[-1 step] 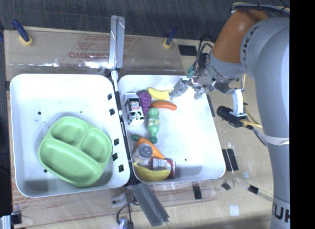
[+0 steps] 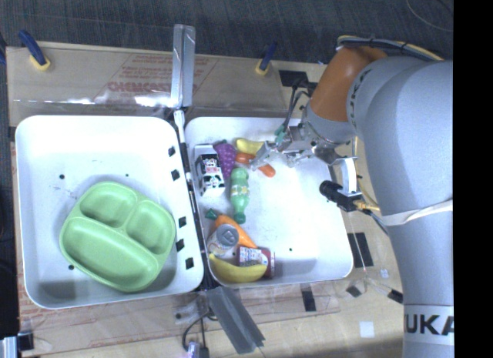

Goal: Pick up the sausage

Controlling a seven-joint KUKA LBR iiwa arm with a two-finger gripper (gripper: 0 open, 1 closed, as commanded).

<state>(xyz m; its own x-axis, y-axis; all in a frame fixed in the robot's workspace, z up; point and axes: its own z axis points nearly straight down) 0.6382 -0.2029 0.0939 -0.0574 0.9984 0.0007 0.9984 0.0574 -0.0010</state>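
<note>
The hand (image 2: 271, 151) reached into the right bin (image 2: 323, 249) from the upper right of the frame, its metal fingers low over the toys at the bin's upper middle. Whether the hand was clenched or released could not be told. Just beside its tip lay a small orange-red piece, seemingly the sausage (image 2: 266, 169), touching or nearly touching the fingers; no item was clearly seen between them. To its left were a yellow toy (image 2: 248, 146), purple grapes (image 2: 225, 153) and a green bottle (image 2: 239, 189), lying lengthwise. A black-and-white carton (image 2: 209, 174) stood against the bin's left wall. Lower in the bin, a carrot (image 2: 235, 229), a can (image 2: 226, 236), a red-labelled can (image 2: 254, 257) and a banana (image 2: 235, 272) were bunched at the lower left corner. The left bin (image 2: 46, 148) held a green divided plate (image 2: 117, 235), lying in its lower half. Both bins rested on the table (image 2: 92, 68). The grey arm (image 2: 400, 141), with an orange band (image 2: 339, 87), filled the right of the frame.
</note>
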